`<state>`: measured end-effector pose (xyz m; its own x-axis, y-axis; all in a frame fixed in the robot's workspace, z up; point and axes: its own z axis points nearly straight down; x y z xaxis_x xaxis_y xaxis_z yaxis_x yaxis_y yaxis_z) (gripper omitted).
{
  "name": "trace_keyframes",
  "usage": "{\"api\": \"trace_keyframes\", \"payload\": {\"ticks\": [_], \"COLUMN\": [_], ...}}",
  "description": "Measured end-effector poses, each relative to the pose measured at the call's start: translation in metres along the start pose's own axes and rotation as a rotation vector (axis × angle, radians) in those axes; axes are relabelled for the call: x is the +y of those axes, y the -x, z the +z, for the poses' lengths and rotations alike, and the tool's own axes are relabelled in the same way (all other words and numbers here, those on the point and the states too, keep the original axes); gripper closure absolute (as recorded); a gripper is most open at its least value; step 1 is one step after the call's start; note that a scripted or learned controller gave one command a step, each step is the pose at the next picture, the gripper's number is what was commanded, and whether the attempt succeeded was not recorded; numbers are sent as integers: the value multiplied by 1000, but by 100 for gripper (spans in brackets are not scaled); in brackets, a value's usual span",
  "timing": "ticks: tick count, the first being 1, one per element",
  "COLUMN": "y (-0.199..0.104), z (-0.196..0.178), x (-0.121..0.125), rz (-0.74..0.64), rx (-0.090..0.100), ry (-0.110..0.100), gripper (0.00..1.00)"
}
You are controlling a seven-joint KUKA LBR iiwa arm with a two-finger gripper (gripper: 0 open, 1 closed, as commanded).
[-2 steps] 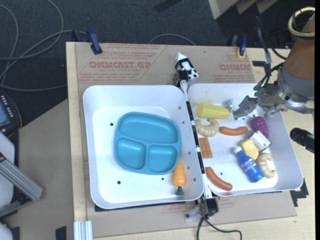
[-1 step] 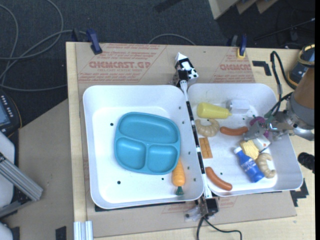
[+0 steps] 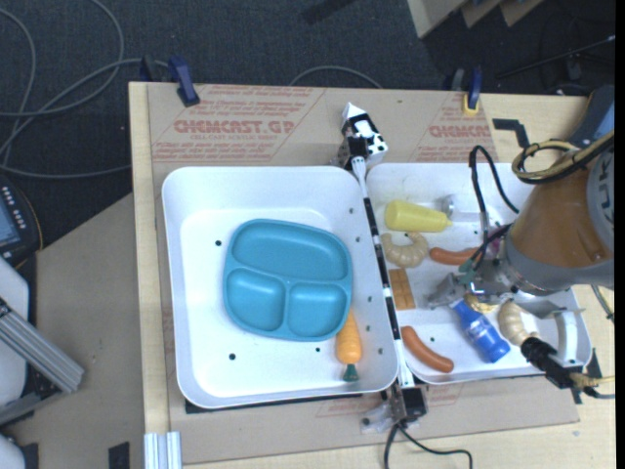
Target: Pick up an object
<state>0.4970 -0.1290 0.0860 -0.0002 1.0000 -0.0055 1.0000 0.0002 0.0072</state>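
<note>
Carrot (image 3: 349,341) hugs left bin's (image 3: 190,262) rim — (front corner).

In the right bin lie a yellow banana-like piece (image 3: 416,216), a tan shrimp shape (image 3: 406,252), two red sausages (image 3: 427,349) (image 3: 452,256), a blue bottle (image 3: 480,329) on its side and a cream piece (image 3: 515,319). In the left bin, a carrot (image 3: 349,344) rests beside the blue divided plate (image 3: 287,277).

We are looking at a robotics lab or test workshop. A plywood bench (image 3: 244,125) printed with "CHEMCAST" carries two white bins (image 3: 195,262), held at twelve o'clock by blue clamps (image 3: 183,80). Loose cables (image 3: 68,47) trail over dark carpet at ten o'clock, an aluminium rail (image 3: 39,355) lies at eight o'clock, and the grey arm (image 3: 571,218) with its wiring enters at three o'clock.
</note>
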Motion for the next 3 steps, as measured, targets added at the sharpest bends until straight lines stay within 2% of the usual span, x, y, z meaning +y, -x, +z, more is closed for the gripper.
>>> {"api": "trace_keyframes", "payload": {"ticks": [1, 2, 3], "y": [0, 33, -27], "z": [-1, 1, 2], "x": [-17, 46, -4], "rz": [1, -1, -3], "rx": [5, 2, 11], "ry": [-4, -1, -14], "gripper": [0, 0, 0]}}
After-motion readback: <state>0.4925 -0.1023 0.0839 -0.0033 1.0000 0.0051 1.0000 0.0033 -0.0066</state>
